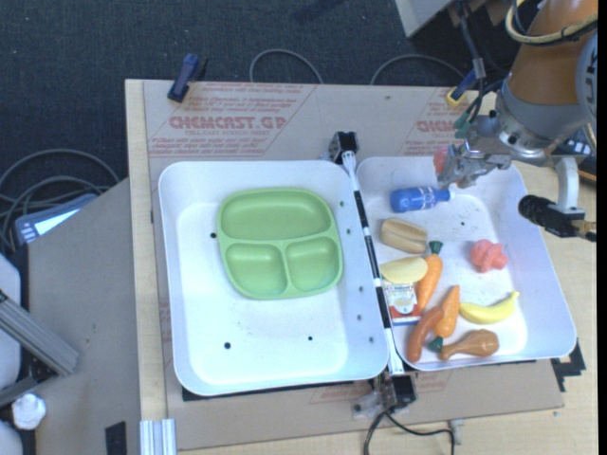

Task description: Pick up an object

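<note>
End effector [462, 166] hovering at upper right of frame, over the right bin's [548, 282] far rim; open or closed: cannot tell. Just below and left, a blue bottle [418, 198] lying on its side. Lower in that bin: bread roll [404, 235], carrots [432, 282], pink lump [487, 255], banana [489, 309], drumstick [468, 346]. Left bin [190, 349] holding a green divided plate [280, 243] on the table [237, 121].

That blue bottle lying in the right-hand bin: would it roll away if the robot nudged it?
Probably. The blue bottle lies on its side on the bin's flat floor, and its rounded body looks apt to roll. It seems smooth plastic, so perhaps slippery and light. The gripper is just beside it.
</note>
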`<state>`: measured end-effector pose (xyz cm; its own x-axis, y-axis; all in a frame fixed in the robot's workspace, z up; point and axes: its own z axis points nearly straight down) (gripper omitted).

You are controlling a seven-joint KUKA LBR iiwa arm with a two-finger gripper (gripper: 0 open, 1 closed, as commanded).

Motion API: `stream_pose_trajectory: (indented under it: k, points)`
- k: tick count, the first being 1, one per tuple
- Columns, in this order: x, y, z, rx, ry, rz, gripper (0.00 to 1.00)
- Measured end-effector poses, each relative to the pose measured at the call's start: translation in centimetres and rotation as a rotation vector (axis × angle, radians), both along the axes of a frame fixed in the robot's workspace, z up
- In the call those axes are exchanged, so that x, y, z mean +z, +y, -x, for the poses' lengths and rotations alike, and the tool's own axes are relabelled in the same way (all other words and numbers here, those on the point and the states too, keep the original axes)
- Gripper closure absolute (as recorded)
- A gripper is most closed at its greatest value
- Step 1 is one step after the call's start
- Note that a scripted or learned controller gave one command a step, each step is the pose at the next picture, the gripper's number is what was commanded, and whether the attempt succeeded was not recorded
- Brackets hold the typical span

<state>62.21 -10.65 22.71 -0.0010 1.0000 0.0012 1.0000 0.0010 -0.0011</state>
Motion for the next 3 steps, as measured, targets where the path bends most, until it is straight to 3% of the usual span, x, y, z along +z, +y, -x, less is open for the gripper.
stream_pose_trajectory:
  k: [1,2,3]
  points:
    - [-1.6,-2.4,-4.5,0.000,-0.003,0.003,1.00]
    - [-2.3,3.4,-0.6,0.000,0.001,0.000,1.00]
    - [-4.3,11.3,3.1,0.000,0.001,0.000,1.00]
